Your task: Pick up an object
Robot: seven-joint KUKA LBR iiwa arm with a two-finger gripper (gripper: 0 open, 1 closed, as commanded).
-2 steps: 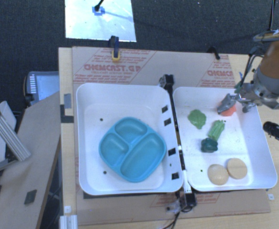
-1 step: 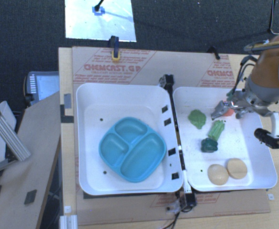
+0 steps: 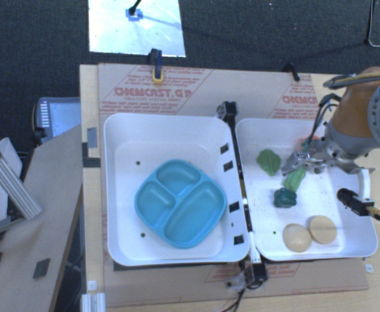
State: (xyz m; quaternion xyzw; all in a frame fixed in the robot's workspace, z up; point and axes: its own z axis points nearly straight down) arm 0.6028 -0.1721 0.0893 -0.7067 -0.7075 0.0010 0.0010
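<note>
The right bin [image 3: 365, 242] holds a light green leafy piece [image 3: 268, 161], a green elongated piece [image 3: 295, 178], a dark teal lump [image 3: 284, 197] and two tan round pieces [image 3: 297, 238] [image 3: 322, 229]. My gripper [image 3: 304, 158] hangs low in this bin, just above the upper end of the green elongated piece and right of the leafy piece. The metal wrist hides how the gripper meets the piece. The grey arm with its orange band [image 3: 355, 109] comes in from the right.
The left bin [image 3: 121, 135] holds a blue divided plate [image 3: 180, 202]. A black divider with clips [image 3: 235, 168] runs between the bins. A black fitting with a cable [image 3: 353, 202] lies over the right bin's right side.
</note>
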